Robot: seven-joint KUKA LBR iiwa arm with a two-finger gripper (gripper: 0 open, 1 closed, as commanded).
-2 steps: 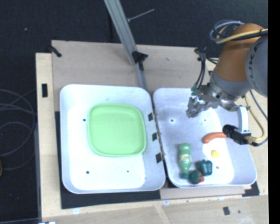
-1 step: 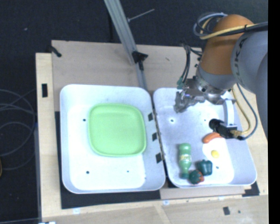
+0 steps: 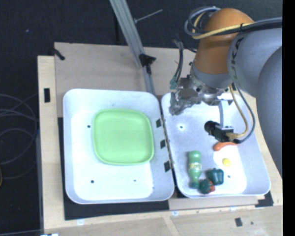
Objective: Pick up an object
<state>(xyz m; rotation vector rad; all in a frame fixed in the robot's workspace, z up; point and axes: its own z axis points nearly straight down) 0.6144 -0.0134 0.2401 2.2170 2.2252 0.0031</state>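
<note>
Pale green plastic bottle [image 3: 194, 163] was seen lying untouched at the near end of the right white bin [image 3: 189, 136]. The jaws were poised over that bin's far left corner, well apart from it; whether released or clenched could not be told. Approach, grasp and lift were judged yet to be done.

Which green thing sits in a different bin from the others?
The green plate, in the left bin; the smaller green pieces lie in the right bin.
</note>
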